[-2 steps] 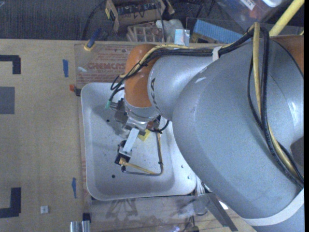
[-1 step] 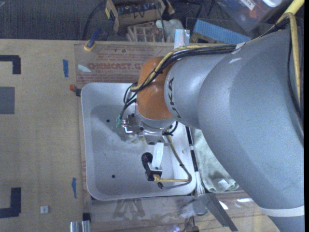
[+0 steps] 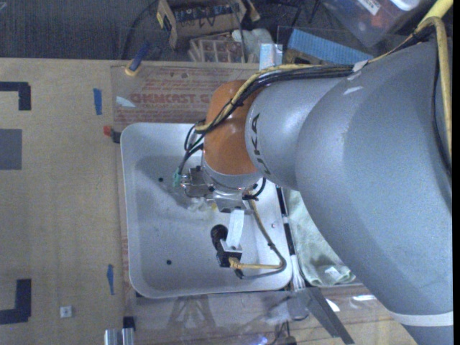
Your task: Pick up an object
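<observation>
We saw a small pale object [image 3: 195,204] on the floor of the left bin [image 3: 147,225], near its middle. It lay just below the hand [image 3: 188,185] and was partly hidden by the wrist; we could not tell what it was. A little green piece [image 3: 177,180] showed at the hand's left edge, and we could not tell whether it belonged to the hand or lay in the bin. The hand sat low over the bin floor, and we could not tell whether it was open or closed, nor whether it touched the pale object. A dark speck [image 3: 169,262] lay well apart, toward the bin's near wall. Above the hand, the orange band [image 3: 226,146] and the grey arm [image 3: 359,164] covered much of the right bin, where a pale cloth [image 3: 316,246] showed. Both bins stood on the table [image 3: 57,192].
</observation>
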